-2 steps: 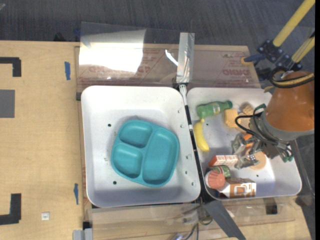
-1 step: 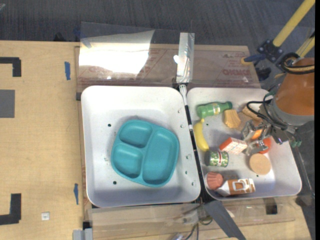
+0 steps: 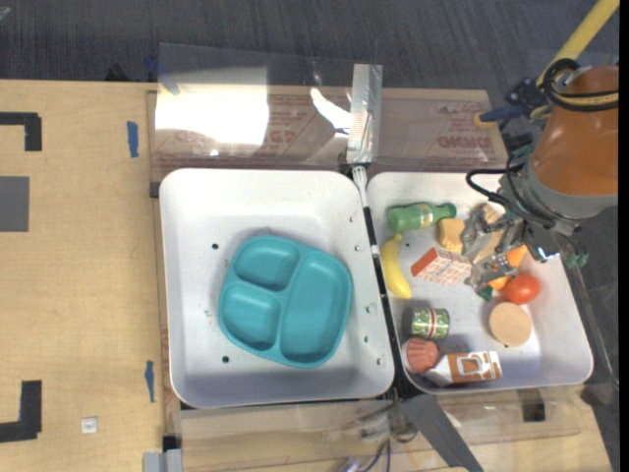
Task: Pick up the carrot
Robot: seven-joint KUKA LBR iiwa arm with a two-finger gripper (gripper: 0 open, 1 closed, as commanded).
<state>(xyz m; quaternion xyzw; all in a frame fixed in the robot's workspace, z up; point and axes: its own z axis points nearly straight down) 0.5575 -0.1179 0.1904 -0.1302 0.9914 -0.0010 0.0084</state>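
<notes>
The carrot (image 3: 513, 257) is a small orange piece in the right bin (image 3: 565, 362), near its right side, largely covered by the gripper. My gripper (image 3: 488, 249) hangs low over it, reaching in from the right below the orange wrist band. An orange bit also peeks out just below the gripper, beside a red tomato (image 3: 522, 289). The view does not make clear whether the carrot is touched or gripped.
The right bin also holds a green bottle (image 3: 421, 214), a banana (image 3: 396, 268), a yellow block (image 3: 450, 232), a red-white packet (image 3: 442, 265), a green can (image 3: 429, 322), a tan disc (image 3: 510, 324) and an orange carton (image 3: 472, 366). A teal divided plate (image 3: 285, 300) lies in the left bin (image 3: 187, 214).
</notes>
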